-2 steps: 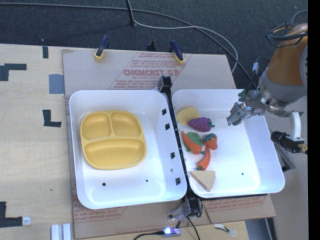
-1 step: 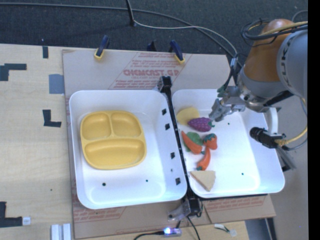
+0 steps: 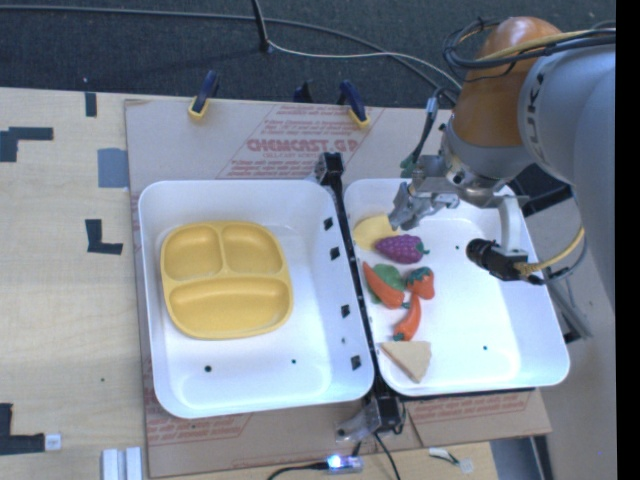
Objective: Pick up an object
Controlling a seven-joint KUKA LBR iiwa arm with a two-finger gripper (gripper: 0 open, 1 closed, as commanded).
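Observation:
In the right bin (image 3: 520, 353) lie several toy foods: a yellow piece (image 3: 370, 230), a purple grape bunch (image 3: 399, 248), an orange pepper with a green stem (image 3: 383, 282), a carrot (image 3: 409, 319), a small red piece (image 3: 423, 285) and a tan sandwich wedge (image 3: 408, 359). My gripper (image 3: 408, 211) hangs low over the bin's back left, just above the yellow piece and the grapes. Its fingers (image 3: 401, 215) point down with nothing visibly between them.
The left bin (image 3: 180, 378) holds a yellow divided plate (image 3: 226, 278). A black divider rail (image 3: 345, 268) runs between the bins. Blue and yellow clamps (image 3: 203, 96) sit at the cardboard's back edge, and cables trail across the dark floor behind.

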